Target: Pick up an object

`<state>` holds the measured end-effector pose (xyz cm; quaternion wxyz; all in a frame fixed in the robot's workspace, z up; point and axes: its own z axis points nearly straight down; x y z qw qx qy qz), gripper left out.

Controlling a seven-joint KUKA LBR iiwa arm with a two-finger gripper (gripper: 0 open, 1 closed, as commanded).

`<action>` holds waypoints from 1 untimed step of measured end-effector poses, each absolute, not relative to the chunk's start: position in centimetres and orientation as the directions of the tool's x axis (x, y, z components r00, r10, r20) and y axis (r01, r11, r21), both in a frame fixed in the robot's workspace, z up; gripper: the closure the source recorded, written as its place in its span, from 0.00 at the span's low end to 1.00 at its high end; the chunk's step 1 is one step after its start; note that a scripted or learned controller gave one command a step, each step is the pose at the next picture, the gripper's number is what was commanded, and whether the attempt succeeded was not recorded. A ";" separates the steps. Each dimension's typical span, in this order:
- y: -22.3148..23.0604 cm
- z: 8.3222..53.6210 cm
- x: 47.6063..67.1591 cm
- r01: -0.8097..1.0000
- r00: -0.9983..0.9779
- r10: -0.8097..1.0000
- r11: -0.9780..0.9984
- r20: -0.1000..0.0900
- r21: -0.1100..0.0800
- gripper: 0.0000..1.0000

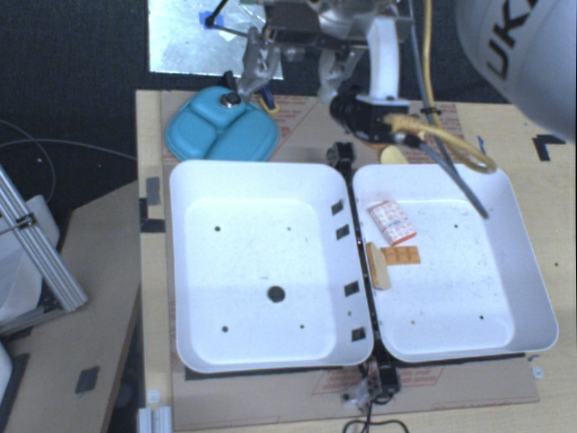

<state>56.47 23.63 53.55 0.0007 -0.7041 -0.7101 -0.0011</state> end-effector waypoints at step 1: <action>20.0 53.5 52.0 1.000 0.001 1.000 -0.001 0.001 0.000 0.00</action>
